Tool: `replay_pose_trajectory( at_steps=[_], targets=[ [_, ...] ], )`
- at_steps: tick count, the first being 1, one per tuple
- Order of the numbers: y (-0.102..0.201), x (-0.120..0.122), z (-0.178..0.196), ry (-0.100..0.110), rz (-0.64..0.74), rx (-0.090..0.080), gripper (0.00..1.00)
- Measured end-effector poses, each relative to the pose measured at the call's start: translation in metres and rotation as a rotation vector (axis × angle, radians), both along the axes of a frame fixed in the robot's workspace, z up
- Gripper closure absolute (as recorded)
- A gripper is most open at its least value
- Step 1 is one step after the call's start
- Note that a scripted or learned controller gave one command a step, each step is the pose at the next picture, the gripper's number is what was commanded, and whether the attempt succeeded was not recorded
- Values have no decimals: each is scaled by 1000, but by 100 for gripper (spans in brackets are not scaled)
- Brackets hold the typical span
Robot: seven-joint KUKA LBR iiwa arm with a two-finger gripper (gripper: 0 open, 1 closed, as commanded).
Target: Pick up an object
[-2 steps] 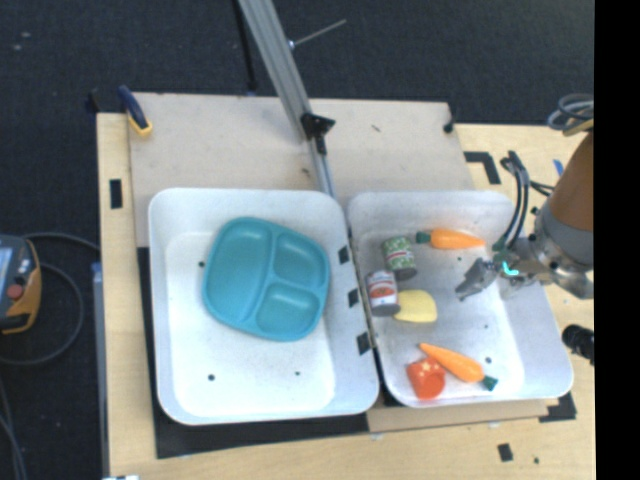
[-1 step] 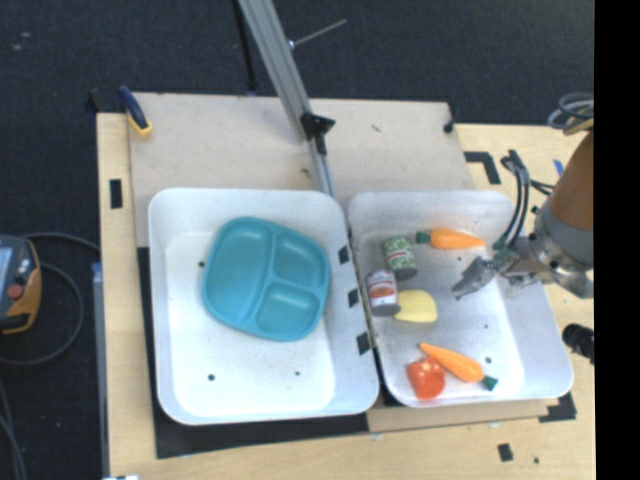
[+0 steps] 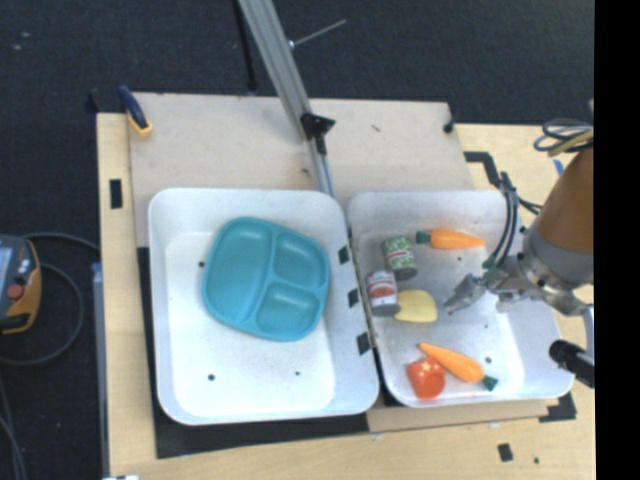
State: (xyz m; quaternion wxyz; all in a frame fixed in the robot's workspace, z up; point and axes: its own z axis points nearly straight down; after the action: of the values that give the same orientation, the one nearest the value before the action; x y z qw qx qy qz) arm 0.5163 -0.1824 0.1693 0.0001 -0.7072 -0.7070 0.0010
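Note:
The right bin (image 3: 520, 368) holds several small things. An orange carrot (image 3: 452, 238) lies near its far edge, with a green can (image 3: 400, 256) just left of it. A grey and red can (image 3: 382, 291) stands beside a yellow fruit (image 3: 417, 306). A second carrot (image 3: 453, 362) and a red fruit (image 3: 426, 379) lie near the front edge. My gripper (image 3: 468, 294) hangs over the middle of this bin, just right of the yellow fruit and below the far carrot. I see nothing held in it.
The left bin (image 3: 180, 388) carries a teal divided plate (image 3: 267, 278). A slanted metal rail (image 3: 280, 63) runs from the top of the view down to the gap between the bins. The arm (image 3: 565, 228) reaches in over the right bin's right side.

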Motion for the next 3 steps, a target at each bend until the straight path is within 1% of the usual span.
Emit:
replay_pose_trajectory(
  at_steps=[1,2,3],
  targets=[
    [-3,-3,-43,1,0,1,0],
    [-5,-2,-68,-5,-1,-1,0],
    [-7,0,-55,-12,-6,-5,100]
  ],
)
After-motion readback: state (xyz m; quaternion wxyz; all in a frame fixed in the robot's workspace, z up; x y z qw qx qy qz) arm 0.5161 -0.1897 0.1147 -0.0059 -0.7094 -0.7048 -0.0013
